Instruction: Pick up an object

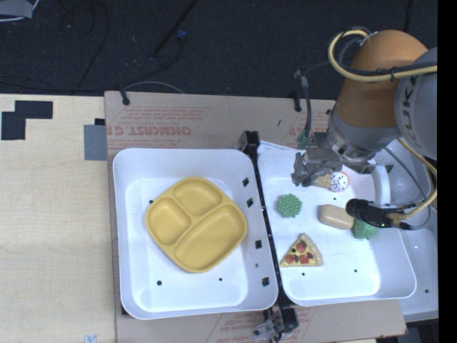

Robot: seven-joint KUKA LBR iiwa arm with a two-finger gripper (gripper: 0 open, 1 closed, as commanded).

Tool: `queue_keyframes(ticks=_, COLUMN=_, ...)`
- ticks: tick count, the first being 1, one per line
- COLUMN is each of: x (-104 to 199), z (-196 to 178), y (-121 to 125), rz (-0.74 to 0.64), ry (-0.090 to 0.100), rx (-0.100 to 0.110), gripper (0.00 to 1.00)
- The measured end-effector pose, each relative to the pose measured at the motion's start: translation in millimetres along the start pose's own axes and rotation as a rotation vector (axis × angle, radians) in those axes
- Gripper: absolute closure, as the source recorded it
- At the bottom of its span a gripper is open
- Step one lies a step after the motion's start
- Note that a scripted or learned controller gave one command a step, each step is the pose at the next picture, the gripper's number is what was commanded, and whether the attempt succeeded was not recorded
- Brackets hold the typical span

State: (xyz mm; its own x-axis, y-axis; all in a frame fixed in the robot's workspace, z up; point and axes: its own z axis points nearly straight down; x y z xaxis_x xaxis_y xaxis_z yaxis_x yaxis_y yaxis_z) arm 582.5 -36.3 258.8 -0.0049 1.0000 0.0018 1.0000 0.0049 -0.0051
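Near edge: two shallow white plastic bins sit side by side on a brown cardboard sheet [186, 123] printed with red lettering. The left bin [136, 277] carries a yellow moulded plate [196, 224], smooth, rounded, divided into three compartments. The right bin [357, 284] carries, nearest, a triangular pizza-slice toy [301, 252] with red spots and a tan crust. Behind it lies a green knobbly ball [288, 206], round and bumpy. To its right rests a smooth beige oblong block [335, 216], and just beside that a small green piece [364, 229], partly covered by a black part of the arm. A small white ball with red marks [338, 182] lies farther back, just beside the gripper [308, 171].

The gripper, dark metal, sits low over the rear of the right bin; whether its fingers are spread or pressed together cannot be told, and nothing is seen between them.

The counter [50, 213] is pale wood. Beyond it, dark floor [178, 27] with loose cables.
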Motion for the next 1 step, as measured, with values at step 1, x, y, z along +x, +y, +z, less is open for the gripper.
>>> queue_keyframes(ticks=1, x=51.7, z=17.3, y=4.8, rz=0.001, ry=-0.001, rx=0.000, gripper=1.00)
